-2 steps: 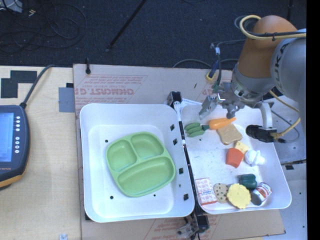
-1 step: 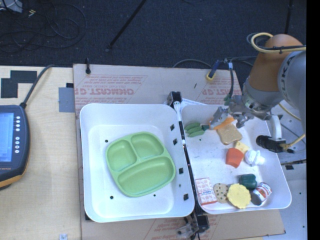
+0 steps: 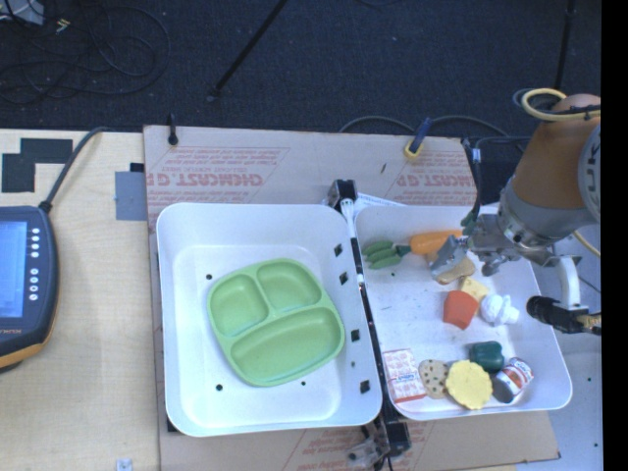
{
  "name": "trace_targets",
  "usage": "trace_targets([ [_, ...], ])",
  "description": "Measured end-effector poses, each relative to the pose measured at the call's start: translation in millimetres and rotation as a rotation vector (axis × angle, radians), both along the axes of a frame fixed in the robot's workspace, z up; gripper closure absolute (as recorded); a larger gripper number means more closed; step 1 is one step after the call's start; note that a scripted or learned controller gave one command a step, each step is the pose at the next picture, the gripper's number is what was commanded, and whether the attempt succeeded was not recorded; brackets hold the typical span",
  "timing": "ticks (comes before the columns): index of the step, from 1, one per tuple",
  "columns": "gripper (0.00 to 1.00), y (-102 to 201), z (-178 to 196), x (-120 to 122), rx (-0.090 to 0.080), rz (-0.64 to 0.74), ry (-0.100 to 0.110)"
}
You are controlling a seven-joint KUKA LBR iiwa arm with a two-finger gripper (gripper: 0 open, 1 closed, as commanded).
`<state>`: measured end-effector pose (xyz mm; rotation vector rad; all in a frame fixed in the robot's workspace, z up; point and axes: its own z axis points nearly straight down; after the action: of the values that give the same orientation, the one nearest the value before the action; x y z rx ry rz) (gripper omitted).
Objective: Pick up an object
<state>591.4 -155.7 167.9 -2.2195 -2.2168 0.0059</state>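
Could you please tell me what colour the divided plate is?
Light green divided plate, seen in the camera view.

1. A dark carpet (image 3: 294, 57) fills the upper part of the frame, lit dimly.
2. Black cables (image 3: 98, 47) trail across it in the upper left, and a thin dark pole (image 3: 257, 39) slants down from the top centre.
3. A light wooden bench top (image 3: 83, 381) takes up the left side, brightly lit.
4. On its left edge sits a handheld screen unit (image 3: 20, 283) — grey with an orange rim.
5. A sheet of brown cardboard (image 3: 255, 175) with red printed lettering lies in the middle of the frame — flat.
6. A yellow loop of cable (image 3: 540, 101) shows at the upper right.
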Motion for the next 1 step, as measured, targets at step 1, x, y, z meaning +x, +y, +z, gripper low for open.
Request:
trace_targets([
  [1,0.00,-16.5,-82.1,-18.7,-0.001,0.001,-0.005],
])
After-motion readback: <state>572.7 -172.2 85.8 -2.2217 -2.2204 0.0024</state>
